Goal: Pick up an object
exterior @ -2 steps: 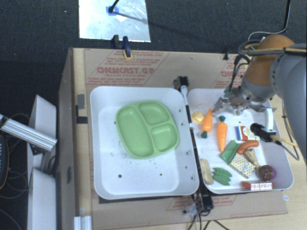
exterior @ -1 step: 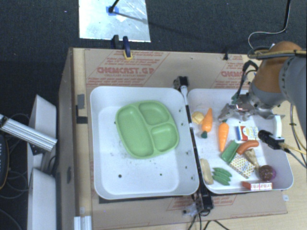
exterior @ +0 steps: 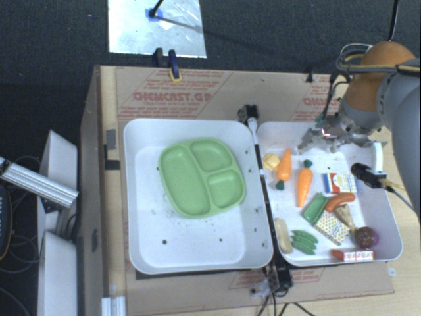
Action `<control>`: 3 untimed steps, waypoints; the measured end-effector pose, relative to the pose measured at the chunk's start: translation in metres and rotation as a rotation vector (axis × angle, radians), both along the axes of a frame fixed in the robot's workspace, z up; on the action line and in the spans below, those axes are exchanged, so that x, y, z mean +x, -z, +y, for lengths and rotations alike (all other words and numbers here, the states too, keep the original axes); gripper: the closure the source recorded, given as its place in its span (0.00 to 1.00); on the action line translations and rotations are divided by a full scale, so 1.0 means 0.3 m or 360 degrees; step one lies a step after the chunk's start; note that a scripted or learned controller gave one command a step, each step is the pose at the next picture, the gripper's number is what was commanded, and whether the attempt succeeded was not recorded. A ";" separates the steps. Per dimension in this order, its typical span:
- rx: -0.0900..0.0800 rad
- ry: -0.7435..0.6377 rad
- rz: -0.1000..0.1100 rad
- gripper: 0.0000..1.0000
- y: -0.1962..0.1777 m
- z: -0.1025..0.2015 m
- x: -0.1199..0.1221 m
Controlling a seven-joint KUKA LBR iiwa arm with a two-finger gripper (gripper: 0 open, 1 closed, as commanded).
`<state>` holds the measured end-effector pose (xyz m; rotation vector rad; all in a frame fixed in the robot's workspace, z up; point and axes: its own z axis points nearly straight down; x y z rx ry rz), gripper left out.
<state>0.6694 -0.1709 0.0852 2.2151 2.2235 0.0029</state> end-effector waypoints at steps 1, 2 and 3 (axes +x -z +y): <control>0.0001 -0.0001 0.0001 0.00 0.001 0.082 0.000; -0.0001 0.0003 0.0002 0.00 0.001 -0.039 -0.048; 0.0001 -0.0001 -0.0001 0.00 -0.001 0.023 0.001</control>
